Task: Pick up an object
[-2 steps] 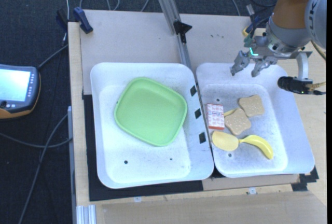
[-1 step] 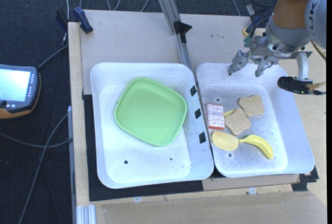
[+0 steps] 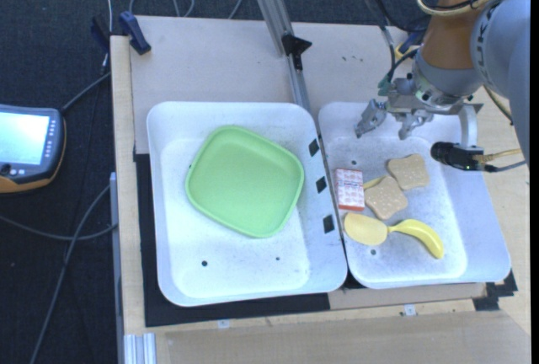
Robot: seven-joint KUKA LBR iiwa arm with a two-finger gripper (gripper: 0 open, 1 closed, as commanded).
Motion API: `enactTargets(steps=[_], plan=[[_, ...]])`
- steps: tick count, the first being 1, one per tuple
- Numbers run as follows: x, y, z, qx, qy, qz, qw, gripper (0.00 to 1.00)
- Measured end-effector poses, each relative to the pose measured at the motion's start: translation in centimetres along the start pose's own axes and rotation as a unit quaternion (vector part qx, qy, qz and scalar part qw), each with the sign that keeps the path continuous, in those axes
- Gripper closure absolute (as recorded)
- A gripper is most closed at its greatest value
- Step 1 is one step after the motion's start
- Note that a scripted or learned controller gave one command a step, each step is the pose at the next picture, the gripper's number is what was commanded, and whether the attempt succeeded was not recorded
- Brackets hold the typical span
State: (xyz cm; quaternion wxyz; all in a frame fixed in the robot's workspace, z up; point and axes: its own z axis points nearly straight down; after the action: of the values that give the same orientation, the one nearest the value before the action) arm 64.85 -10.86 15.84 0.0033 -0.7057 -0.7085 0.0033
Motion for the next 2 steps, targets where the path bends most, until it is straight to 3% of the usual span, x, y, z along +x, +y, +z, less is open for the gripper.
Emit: enactTargets(steps=[1,2], plan=[[0.9,-0.3,4.9,0.000,0.000,0.000,1.0000,0.00],[1.1,-0.3,6.8,-0.001,0.000,0.000,1.0000,0.00]])
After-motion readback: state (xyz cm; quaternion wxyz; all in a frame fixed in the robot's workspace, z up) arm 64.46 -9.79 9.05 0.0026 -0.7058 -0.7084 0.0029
